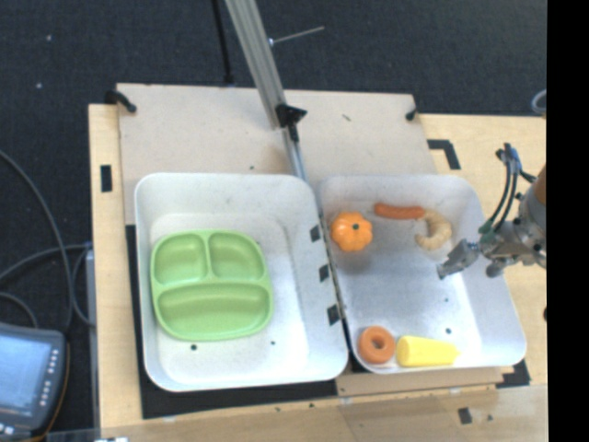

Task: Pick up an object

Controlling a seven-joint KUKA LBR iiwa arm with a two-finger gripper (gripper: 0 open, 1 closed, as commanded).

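1. Two shallow white bins sit side by side on the bench in the camera view: the left bin (147, 201) and the right bin (502, 325), their inner walls meeting near the centre.
2. One green divided plate (212, 284) lies in the left bin, toward its 9 o'clock side, with three compartments showing.
3. Five small objects lie in the right bin.
   - An orange pumpkin-like toy (352, 232) rests at about 10 o'clock, just beside the bin's left wall.
   - A reddish-orange sausage-shaped piece (398, 212) lies at about 12 o'clock, near the far wall.
   - A pale tan curled piece (434, 233) lies just at 4 o'clock of the sausage piece, close to it; whether they touch I cannot tell.
   - An orange ring-shaped toy (375, 344) sits at about 7 o'clock, near the front wall.
   - A yellow wedge-like block (425, 351) lies just at 3 o'clock of the ring, touching or nearly touching it.
4. At the bin's 3 o'clock edge the gripper (474, 258) reaches in from the right, over the bin floor just inside the right wall.
5. Nothing can be seen between its tips, and I cannot tell if it is spread or closed, since the tool is small and blurred.
6. The tan piece is the nearest object to the gripper, at its 10 o'clock and apart from it.
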